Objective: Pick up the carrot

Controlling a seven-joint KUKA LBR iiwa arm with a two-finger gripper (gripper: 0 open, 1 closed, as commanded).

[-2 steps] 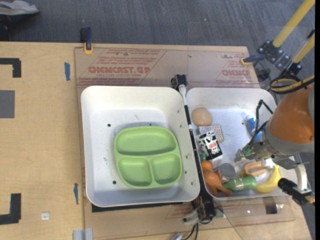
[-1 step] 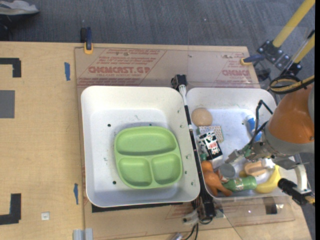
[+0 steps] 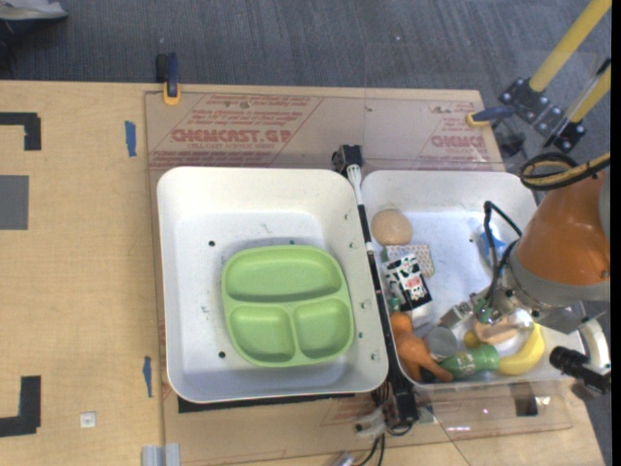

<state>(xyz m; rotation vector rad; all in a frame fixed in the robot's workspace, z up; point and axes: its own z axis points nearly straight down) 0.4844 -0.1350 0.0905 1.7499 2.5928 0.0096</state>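
The orange carrot (image 3: 413,349) lies in the near left corner of the right bin (image 3: 441,226), against the wall that divides the two bins. My gripper (image 3: 488,320) is low in the same bin, to the right of the carrot and apart from it, over a pile of small items. The grey arm with its orange band (image 3: 568,241) comes in from the right and covers the back of the gripper.
A green divided plate (image 3: 287,304) sits in the left bin (image 3: 194,221). The right bin also holds a tan egg-shaped piece (image 3: 392,227), a patterned box (image 3: 408,275), a grey can (image 3: 442,341), a green item (image 3: 473,362) and a yellow banana (image 3: 526,352), crowded round the gripper.
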